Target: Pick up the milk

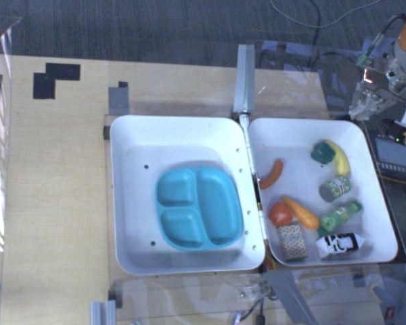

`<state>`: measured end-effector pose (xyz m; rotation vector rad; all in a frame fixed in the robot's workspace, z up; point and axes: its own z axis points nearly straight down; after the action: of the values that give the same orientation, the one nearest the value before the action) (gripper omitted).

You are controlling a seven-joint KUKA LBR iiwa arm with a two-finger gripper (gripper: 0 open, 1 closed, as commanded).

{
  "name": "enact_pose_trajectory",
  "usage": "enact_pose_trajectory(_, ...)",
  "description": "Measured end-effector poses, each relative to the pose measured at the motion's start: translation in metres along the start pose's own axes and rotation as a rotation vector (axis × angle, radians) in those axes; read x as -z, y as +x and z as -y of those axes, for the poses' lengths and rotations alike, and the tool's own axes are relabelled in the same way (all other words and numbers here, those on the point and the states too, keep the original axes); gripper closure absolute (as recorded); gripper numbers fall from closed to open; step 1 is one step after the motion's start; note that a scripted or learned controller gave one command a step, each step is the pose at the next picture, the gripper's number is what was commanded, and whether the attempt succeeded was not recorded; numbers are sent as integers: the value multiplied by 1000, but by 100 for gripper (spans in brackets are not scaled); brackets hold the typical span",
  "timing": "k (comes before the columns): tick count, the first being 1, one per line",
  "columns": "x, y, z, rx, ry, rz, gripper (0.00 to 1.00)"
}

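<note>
Left bin [122, 181]: shallow white bin holding one blue tray [199, 206] with three compartments, two small at its left and one long at its right; nothing lies in the compartments.

Right bin [375, 181]: shallow white bin touching the left bin along a shared edge; it holds all the small items.

Milk [339, 244]: white carton with black markings, lying on its side in the near right corner of the right bin, just beside the green bottle. The markings are too small to read.

Green bottle [340, 216]: tilted, lying between the milk and the can.

Can [334, 187]: grey-green, on its side, below the banana; label unreadable.

Banana [339, 158]: yellow, touching a dark green item [321, 153] at the far side of the bin.

Sausage [271, 173]: reddish, near the bin's left wall.

Carrot [302, 212]: orange, touching the tomato [279, 214].

Patterned box [292, 242]: at the near edge, below the tomato; print illegible.

Gripper [373, 103]: beyond the far right corner of the right bin, well apart from the milk; whether it is wide or narrow cannot be told.
</note>
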<state>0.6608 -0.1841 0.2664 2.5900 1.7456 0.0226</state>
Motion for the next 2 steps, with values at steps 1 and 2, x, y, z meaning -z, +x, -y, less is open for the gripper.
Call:
enact_pose_trajectory(1,13,2,-1,8,-6,0,100)
enact_pose_trajectory(2,25,4,-3,16,-12,0,100)
